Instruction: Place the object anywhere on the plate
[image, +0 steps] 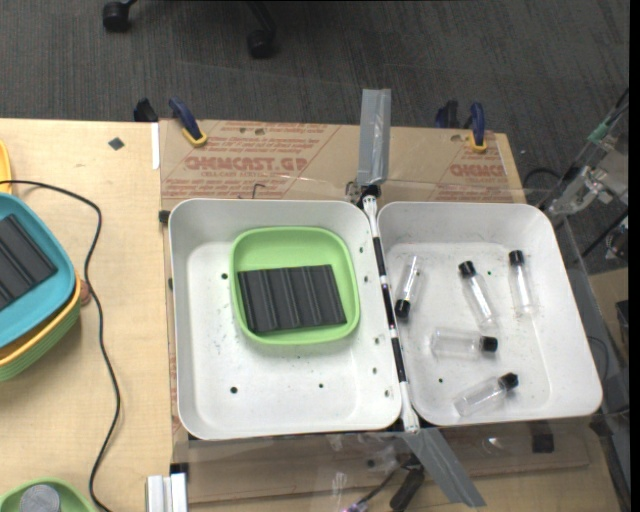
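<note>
Lab, by the look of my station: wooden worktop (80, 400) over grey carpet (300, 60), cardboard sheet (260, 155) held by spring clamps (186, 120), two white bins (190, 400) taped together, clear capped vials (476, 292), a loose black cable (100, 340).

The stacked trays (30, 290) at the left are cut off by the edge, as is a round lid (35, 497) at bottom left; the vials' (476, 291) contents are too small to tell.

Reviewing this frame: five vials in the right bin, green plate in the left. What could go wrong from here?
The clear vials are hard to see on the white right bin, so a grasp may miss. The vial by the divider leaves little finger room. A round vial could roll off the ribbed black insert on the green plate.
</note>
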